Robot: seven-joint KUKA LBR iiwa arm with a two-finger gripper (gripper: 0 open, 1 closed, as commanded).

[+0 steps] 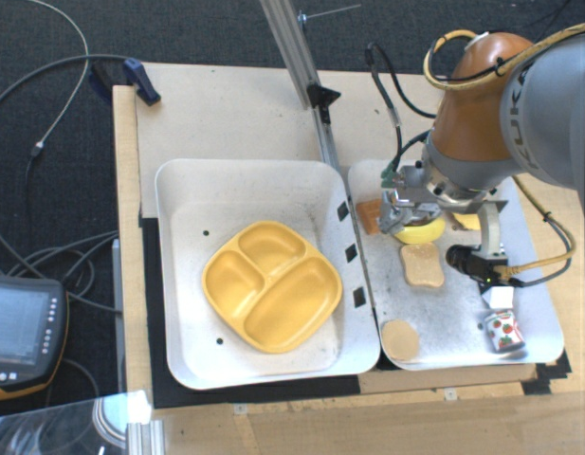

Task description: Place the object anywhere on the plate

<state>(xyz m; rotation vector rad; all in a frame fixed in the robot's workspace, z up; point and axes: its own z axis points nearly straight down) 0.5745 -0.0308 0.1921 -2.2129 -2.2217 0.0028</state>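
toast slice (423,267), round cookie (400,339) and yellow item (420,231) crowd right bin (539,344)

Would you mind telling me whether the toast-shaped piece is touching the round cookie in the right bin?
Apart. The camera view shows bare white bin floor between the toast-shaped piece and the round cookie.

The pale bench (226,112) bears two white bins side by side, left bin (178,197) and right bin (539,335), on what seems a black mat (152,301).
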